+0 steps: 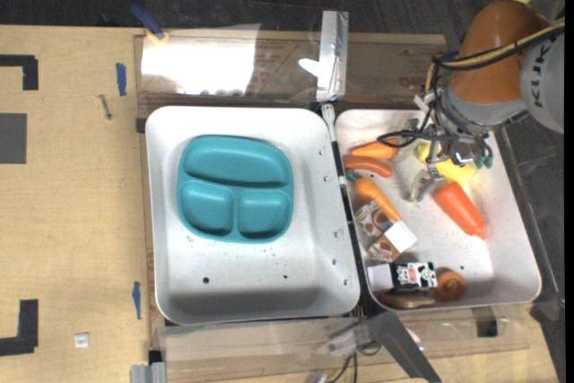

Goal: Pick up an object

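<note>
Bench of tan board under a dark floor; two white bins sit side by side. The left bin (170, 282) holds a teal divided tray (236, 186). The right bin (511, 229) holds the toys. The arm (493, 58) enters at two o'clock. The gripper (429, 181) hangs low, fingers apart, nothing between them. An orange carrot (460, 204) lies just beside it at four o'clock. You should centre over the carrot, span its narrow width, then close before lifting.
</note>
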### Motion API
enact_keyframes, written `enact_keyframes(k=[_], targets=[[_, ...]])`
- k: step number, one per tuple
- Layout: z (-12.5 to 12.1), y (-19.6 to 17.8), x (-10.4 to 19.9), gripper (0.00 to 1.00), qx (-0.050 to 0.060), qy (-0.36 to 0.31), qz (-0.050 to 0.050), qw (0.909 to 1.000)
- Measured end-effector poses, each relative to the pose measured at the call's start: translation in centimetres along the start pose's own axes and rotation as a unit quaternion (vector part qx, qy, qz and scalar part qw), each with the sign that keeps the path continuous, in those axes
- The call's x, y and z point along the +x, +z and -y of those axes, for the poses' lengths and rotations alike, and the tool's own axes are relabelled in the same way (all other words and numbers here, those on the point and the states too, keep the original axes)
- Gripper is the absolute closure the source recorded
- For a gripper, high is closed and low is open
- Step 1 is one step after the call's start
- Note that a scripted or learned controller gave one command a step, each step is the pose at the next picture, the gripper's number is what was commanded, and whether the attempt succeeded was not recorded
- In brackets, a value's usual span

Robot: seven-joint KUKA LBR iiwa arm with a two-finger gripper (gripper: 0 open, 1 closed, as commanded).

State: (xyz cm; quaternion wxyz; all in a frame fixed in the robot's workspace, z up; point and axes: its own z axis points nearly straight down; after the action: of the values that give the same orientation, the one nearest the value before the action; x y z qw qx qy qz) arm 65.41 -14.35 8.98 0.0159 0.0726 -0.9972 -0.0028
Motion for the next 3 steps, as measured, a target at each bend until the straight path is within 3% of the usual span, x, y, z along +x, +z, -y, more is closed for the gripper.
enact_keyframes(k=[1, 2, 3], targets=[[0.0, -1.6, -0.8, 1.00, 0.004, 0.002, 0.022, 0.9998], [-2.3, -14.7, -0.4, 1.00, 0.007, -0.027, 0.026, 0.9993], [-2.3, -14.1, -0.2, 0.00, 0.005, -0.027, 0.020, 0.9994]])
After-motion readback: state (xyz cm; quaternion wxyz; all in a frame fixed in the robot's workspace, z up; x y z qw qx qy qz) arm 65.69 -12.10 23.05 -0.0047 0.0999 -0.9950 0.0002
